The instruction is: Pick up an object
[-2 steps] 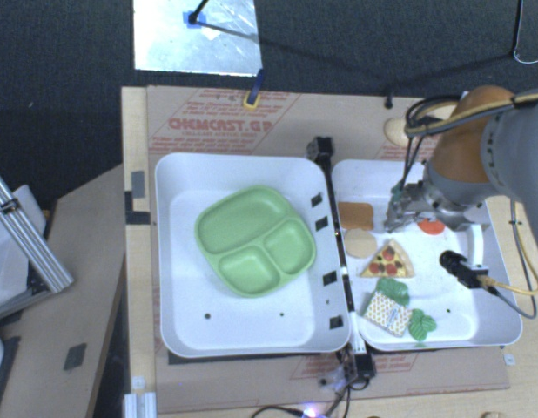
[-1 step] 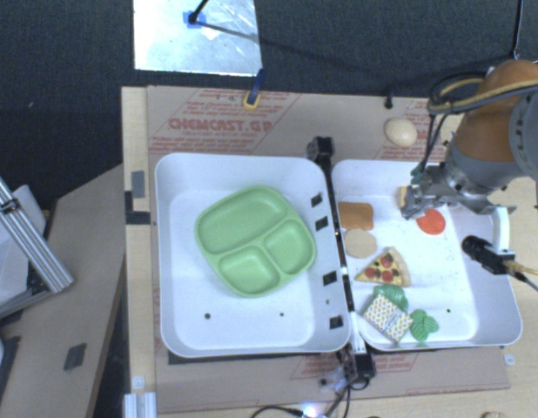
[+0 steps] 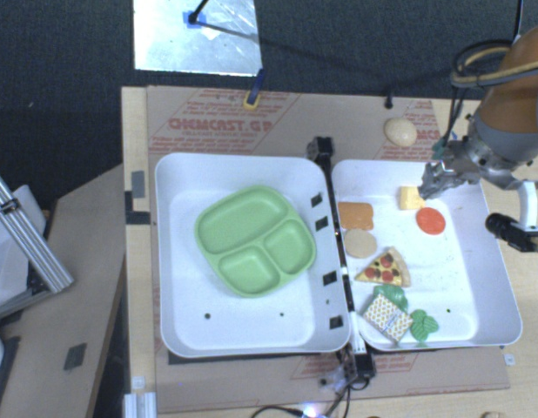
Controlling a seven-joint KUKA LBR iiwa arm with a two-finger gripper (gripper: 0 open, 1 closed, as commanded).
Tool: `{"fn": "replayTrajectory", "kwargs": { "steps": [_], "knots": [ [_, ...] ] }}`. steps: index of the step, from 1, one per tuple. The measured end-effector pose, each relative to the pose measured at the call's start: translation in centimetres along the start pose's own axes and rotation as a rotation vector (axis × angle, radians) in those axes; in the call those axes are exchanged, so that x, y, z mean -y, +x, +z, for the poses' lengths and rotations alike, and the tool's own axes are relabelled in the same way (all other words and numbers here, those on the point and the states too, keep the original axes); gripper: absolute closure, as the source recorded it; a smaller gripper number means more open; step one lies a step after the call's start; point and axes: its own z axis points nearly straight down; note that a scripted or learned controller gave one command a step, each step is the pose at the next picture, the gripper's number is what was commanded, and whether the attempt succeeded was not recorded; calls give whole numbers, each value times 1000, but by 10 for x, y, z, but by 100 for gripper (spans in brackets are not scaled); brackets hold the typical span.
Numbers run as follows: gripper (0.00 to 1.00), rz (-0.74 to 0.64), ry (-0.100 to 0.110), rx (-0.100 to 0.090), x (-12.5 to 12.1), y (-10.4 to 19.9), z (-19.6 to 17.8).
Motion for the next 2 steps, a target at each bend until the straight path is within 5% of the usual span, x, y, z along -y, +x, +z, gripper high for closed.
{"fn": "replayTrajectory", "kwargs": {
  "steps": [1, 2],
  "knots": [
    [100, 0, 5, -2, -1, 0, -8],
    [100, -7, 3, -3, -33, 49, -18]
  ]
}}
